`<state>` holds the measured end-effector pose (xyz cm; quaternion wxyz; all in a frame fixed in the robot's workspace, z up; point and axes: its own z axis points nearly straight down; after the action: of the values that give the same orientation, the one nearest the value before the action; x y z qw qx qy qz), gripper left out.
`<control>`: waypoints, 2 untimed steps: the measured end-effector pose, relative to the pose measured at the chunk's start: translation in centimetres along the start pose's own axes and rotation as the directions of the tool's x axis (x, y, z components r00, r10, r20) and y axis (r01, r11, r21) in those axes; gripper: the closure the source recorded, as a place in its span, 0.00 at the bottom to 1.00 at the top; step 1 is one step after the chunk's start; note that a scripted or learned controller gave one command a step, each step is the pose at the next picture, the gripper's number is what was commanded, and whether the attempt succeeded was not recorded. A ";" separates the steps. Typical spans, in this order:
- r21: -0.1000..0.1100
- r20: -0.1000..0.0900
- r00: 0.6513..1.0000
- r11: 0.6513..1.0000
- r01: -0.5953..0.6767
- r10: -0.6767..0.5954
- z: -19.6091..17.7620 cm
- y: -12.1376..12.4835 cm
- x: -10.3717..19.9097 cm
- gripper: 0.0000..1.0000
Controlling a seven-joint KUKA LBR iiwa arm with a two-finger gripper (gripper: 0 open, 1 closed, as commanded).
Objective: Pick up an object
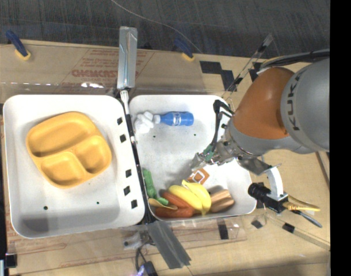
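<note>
The right bin (164,154) holds a pile of toy food along its front wall: a yellow banana bunch (194,195), a red-orange piece (174,207), a brown sausage-like piece (220,199) and a green piece (148,183). A blue bottle with a white cap (171,119) lies near the bin's back wall. My gripper (205,158) hangs low over the right part of this bin, just above the pile. A small orange-and-white item (198,176) sits right under its tips; whether it is gripped is unclear.
The left bin (26,211) holds a yellow divided tray (68,147). A metal divider (126,56) rises between the bins at the back. The arm's orange band (264,105) and grey body cover the right bin's right wall. Cardboard lies under both bins.
</note>
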<state>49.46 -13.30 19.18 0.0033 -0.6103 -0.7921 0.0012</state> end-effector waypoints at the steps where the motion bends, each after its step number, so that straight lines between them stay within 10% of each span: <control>1: -0.007 0.007 0.993 0.993 0.118 -0.118 -7.4 3.7 -5.6 1.00; 2: 0.000 0.000 1.000 1.000 -0.030 0.030 -1.2 -0.6 0.5 1.00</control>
<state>48.74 -13.00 20.36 0.0033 -0.6223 -0.7828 0.0013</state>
